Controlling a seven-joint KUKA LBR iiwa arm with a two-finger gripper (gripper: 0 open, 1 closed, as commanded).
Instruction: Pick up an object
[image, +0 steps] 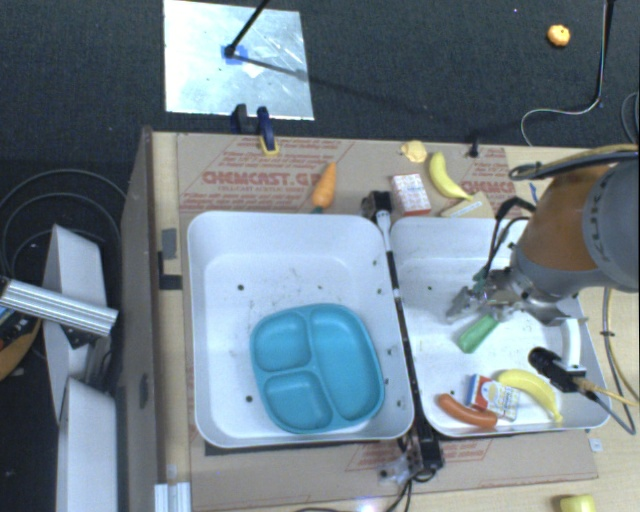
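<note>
Nearest the camera, along the front edge of the right bin (440, 240): a red sausage (466, 411), a small red-and-white carton (492, 394) just beside it, and a yellow banana (531, 391) curving toward the corner, the carton touching or nearly touching both. Just behind those, a black part (553, 367) of the arm's wrist. Next back, near the middle of the same bin, a green cylindrical object (478, 331), lying tilted on the bin floor. Directly above and against its upper end, the tool (484, 299), reaching in from the right under the grey arm (585, 240) with its orange band; fingers seemingly spread narrowly about the green object's top, though whether actually clamped on it, cannot tell. In the left bin (230, 260), a blue three-compartment tray (317, 367) resting toward the front. Farther back, on the cardboard-covered tabletop (260, 175) behind the bins: an orange carrot (323, 185), a small pink-white box (411, 193), a second banana (443, 176) and a small yellow piece (414, 151). Farthest, on the dark floor, a silvery sheet (237, 59).
</note>
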